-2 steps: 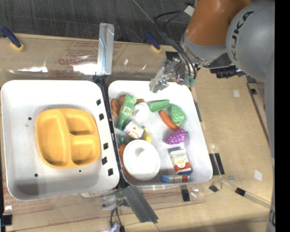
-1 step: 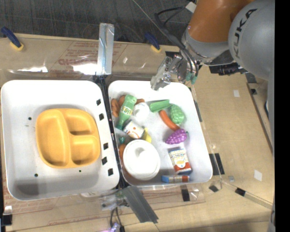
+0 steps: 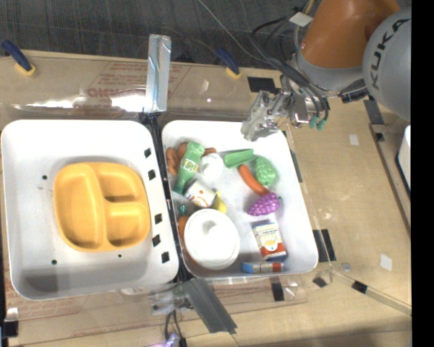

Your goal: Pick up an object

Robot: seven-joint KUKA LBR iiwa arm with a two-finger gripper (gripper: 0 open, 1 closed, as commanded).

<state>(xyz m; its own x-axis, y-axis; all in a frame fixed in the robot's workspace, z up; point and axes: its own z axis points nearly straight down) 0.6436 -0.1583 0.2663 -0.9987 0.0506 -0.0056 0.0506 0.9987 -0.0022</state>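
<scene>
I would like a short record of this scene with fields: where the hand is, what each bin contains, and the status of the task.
hand: above the far right corner of the right bin, nothing visible between its fingers
left bin: one yellow divided tray
right bin: white bowl, purple grapes, carrot, green bottle, small carton, other small items
task status: no object picked up yet
</scene>
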